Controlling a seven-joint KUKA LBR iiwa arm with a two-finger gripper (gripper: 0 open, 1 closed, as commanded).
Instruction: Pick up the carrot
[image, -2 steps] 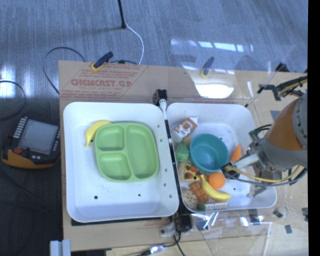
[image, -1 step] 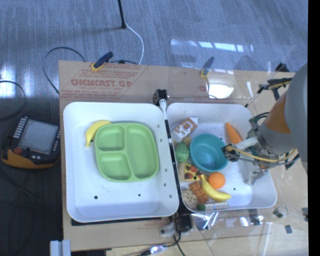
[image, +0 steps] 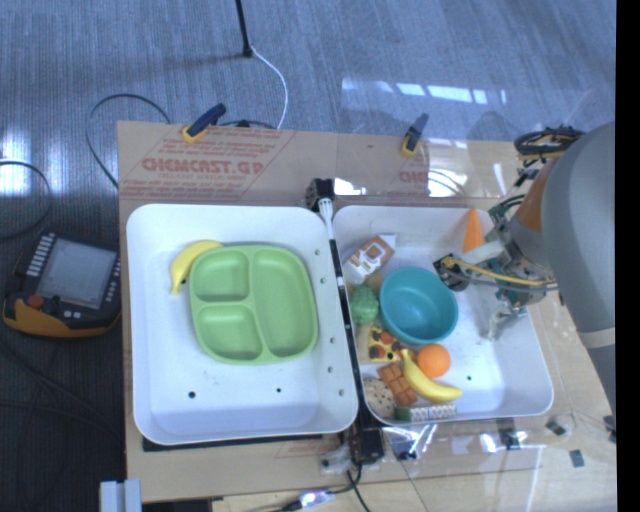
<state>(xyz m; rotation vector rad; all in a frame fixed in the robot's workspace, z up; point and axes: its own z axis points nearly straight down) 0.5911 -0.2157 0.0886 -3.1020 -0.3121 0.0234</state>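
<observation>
Two shallow white bins are sitting side by side on the bench. The left bin (image: 160, 400) is holding a green three-compartment plate (image: 252, 303) in the middle-left of the frame, with a yellow banana (image: 188, 262) lying against the plate's upper left edge. The right bin (image: 520, 385) is holding a teal bowl (image: 418, 305) near its centre. Below the bowl, an orange ball-shaped fruit (image: 433, 360) is resting just beside a second banana (image: 432, 382), and a slice of toy pizza (image: 381, 344) is lying to their left, with small brown toy foods below it. A green leafy item (image: 364, 303) is touching the bowl's left side, and a small white and brown carton (image: 369, 257) is lying above it.

The carrot (image: 473, 231) is lying in the upper right part of the right bin, its narrow end pointing toward the top of the frame. The arm is reaching in from the right edge, and the gripper (image: 500, 318) is hanging over the right part of that bin, below the carrot and right of the bowl; whether it is spread or pressed together cannot be told here.
</observation>
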